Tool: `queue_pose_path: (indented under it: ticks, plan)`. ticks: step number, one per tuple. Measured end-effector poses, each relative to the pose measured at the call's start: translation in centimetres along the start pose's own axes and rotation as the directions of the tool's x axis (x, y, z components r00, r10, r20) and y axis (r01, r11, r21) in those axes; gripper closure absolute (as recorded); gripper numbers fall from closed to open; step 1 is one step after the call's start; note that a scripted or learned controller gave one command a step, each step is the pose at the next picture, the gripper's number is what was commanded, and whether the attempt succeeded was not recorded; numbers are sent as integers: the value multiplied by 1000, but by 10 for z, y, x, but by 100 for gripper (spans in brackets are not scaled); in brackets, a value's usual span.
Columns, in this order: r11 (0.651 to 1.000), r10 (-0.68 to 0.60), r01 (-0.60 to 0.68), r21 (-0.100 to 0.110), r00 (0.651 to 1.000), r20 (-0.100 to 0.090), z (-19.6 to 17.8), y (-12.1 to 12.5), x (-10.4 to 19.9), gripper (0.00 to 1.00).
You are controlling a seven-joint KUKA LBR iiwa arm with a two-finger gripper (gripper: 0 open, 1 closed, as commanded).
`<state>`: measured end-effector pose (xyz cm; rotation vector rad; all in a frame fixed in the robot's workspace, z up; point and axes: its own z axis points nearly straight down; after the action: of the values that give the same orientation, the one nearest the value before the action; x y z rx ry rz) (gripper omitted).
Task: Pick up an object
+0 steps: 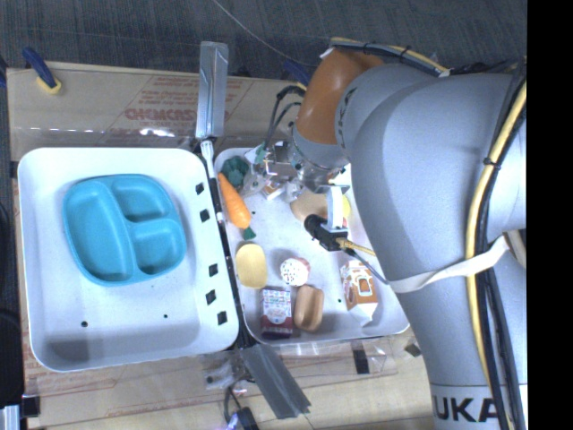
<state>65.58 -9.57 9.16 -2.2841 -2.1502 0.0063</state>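
Observation:
My gripper (pixel 270 170) is low over the far end of the right bin (pixel 279 233), its metal tip just right of a green item (pixel 235 166) in the bin's far left corner. An orange carrot (pixel 235 202) lies along the bin's left wall, close below the gripper. A tan rounded piece (pixel 310 206) sits beside the wrist. Nearer the front lie a yellow lemon-like piece (pixel 252 264), a round white and pink item (pixel 294 270), a dark-edged packet (pixel 277 310), a brown bun (pixel 309 306) and a small orange and white box (pixel 360 287). Nothing shows between the fingers.
The left bin (pixel 107 325) holds a blue divided plate (pixel 125 227). A metal divider strip (pixel 211 88) runs between the bins. My grey arm covers the right bin's right side. A bare patch of floor lies mid right bin.

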Motion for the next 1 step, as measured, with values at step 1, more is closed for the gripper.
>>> queue_pose_path:
  ticks: [1]
  plan:
    - [1000,-9,9,10,1000,1,-9,-2,1,100]
